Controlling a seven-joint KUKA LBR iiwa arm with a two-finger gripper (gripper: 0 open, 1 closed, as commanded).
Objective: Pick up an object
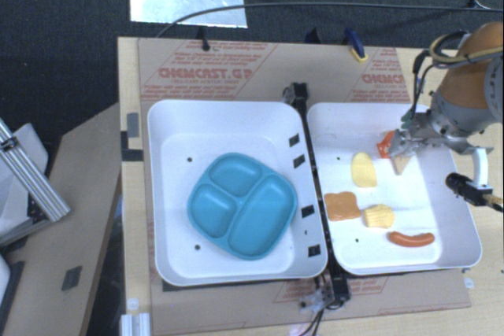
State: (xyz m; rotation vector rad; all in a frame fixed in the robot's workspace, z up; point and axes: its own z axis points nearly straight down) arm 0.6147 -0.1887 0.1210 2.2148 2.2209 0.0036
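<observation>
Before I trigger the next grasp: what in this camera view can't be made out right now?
1. Orange-red item, camera view: partly covered by the pincer. Its shape, and whether it is gripped, cannot be told.
2. Right bin, camera view: the floor beneath the wrist is hidden by the arm.
3. Arm, camera view: cut off by the right edge.
4. Yellow ridged piece, camera view: too small to identify.
</observation>
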